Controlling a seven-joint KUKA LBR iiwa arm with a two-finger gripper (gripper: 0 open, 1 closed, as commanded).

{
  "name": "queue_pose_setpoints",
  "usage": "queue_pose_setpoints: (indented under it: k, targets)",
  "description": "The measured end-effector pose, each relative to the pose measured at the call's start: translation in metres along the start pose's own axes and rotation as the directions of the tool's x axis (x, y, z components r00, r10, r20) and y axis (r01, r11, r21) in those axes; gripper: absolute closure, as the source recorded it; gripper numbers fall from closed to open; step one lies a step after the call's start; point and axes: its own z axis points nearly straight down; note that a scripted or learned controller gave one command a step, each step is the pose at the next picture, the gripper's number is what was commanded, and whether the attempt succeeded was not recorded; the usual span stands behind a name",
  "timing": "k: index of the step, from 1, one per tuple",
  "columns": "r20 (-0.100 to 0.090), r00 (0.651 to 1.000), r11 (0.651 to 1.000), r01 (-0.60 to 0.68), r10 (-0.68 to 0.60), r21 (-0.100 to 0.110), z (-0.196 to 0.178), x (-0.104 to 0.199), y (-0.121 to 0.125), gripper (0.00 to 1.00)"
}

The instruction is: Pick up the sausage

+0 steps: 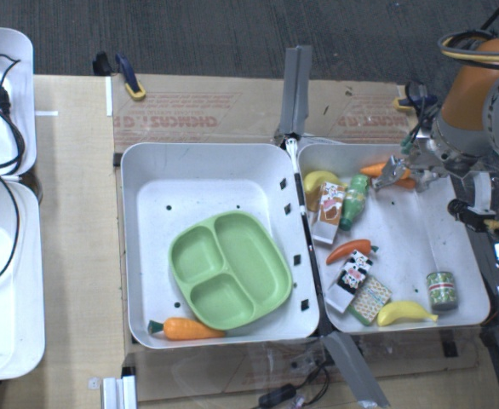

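Barely started imo: sausage [350, 250] lying loose mid right bin [454, 237], tool [396, 174] near far wall, can't tell its state.

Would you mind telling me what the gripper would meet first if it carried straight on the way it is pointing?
Probably the green bottle: the gripper points toward the picture's left, low over the right bin. Depth is unclear from above.
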Motion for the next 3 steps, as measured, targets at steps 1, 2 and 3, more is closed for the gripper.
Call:
queue_pose_setpoints:
  k: [1,2,3]
  targets:
    - [-0.008,0.971,0.971,-0.240,0.239,-0.009,-0.001,0.000,-0.075,0.00]
    - [0.008,0.995,0.995,-0.103,0.103,-0.008,0.002,0.064,-0.089,0.00]
    - [0.009,0.997,0.997,-0.071,0.071,-0.008,0.003,0.097,-0.132,0.00]
